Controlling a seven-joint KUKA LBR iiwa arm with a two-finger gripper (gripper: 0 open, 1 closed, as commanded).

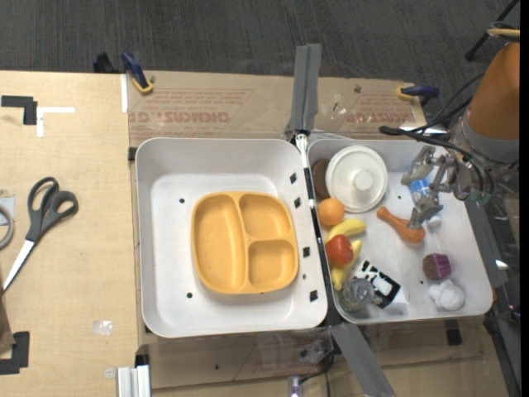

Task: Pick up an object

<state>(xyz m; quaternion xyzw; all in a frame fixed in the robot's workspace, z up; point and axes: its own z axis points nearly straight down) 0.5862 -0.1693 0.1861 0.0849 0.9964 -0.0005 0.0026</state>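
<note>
Arm (496,89): enters from the right edge of the frame, orange band showing at upper right, wrist over the right bin.
End effector (426,195): hangs over the upper right part of the right bin, just above the orange carrot-shaped piece; whether it is spread or pressed together cannot be told, and nothing is seen pinched in it.
Right bin (475,246): holds every loose object.
Carrot-shaped piece (402,225): centre right of the bin, lying at a slant, directly below the end effector.
White bowl (357,179): upper left of the bin, upside down.
Orange fruit (331,212): just below the bowl, against the left wall.
Banana (350,228): beside the orange fruit.
Red fruit (340,249): touching the banana.
Black-and-white packet (380,284): lower middle of the bin.
Purple cupcake (436,265): lower right.
White lump (447,296): just below the cupcake.
Left bin (157,222): contains a yellow divided plate (245,241), centred.
Table (66,304): scissors (37,217) lie at the left of the frame.
</note>
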